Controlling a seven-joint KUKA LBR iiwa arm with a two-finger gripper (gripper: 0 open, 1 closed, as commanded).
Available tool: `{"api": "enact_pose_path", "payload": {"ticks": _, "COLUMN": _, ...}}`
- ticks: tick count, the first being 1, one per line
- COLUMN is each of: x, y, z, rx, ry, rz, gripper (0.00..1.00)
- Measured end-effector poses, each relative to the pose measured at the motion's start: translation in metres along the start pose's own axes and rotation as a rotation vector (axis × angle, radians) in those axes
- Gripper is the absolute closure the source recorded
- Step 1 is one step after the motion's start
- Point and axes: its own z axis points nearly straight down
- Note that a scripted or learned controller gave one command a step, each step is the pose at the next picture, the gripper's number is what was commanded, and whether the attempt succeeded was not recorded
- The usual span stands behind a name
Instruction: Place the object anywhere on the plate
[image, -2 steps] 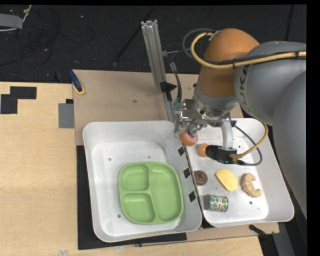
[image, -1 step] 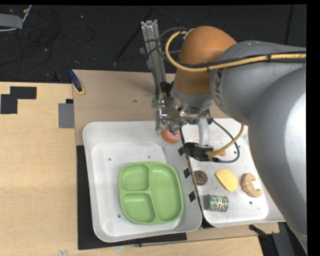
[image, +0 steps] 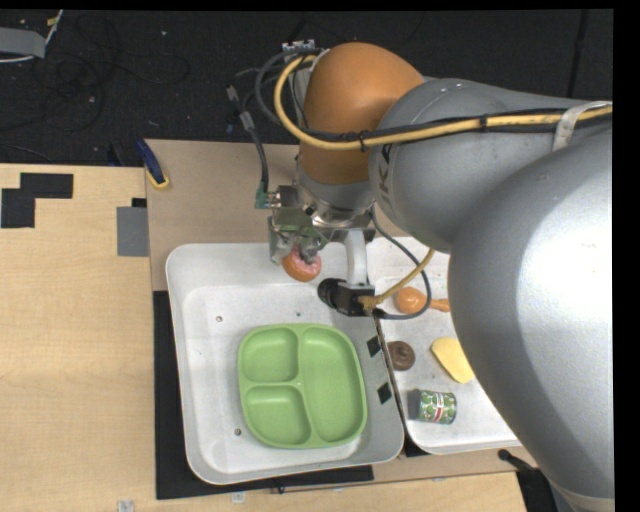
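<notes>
The bench (image: 75, 330) has a light wood-grain top that fills the left half of the frame. A tan board (image: 215, 195) lies on it at upper centre, behind the bins. Black rectangular patches (image: 35, 195) mark the bench surface at upper left, with a grey patch (image: 131, 230) just beside them. A blue-and-yellow object (image: 153, 165) rests on the tan board's upper left corner; its type cannot be determined.

A black mat (image: 165, 400) lies on the bench at lower centre. Two shallow white bins sit side by side: the left bin (image: 200, 380) at centre frame on the mat, the right bin (image: 480, 425) touching it at lower right, partly hidden by the arm.
</notes>
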Motion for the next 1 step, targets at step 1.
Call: {"api": "enact_pose_path", "payload": {"ticks": 1, "x": -0.0027, "y": -0.0003, "z": -0.0002, "rx": 0.001, "ry": -0.003, "rz": 0.003, "gripper": 0.00}}
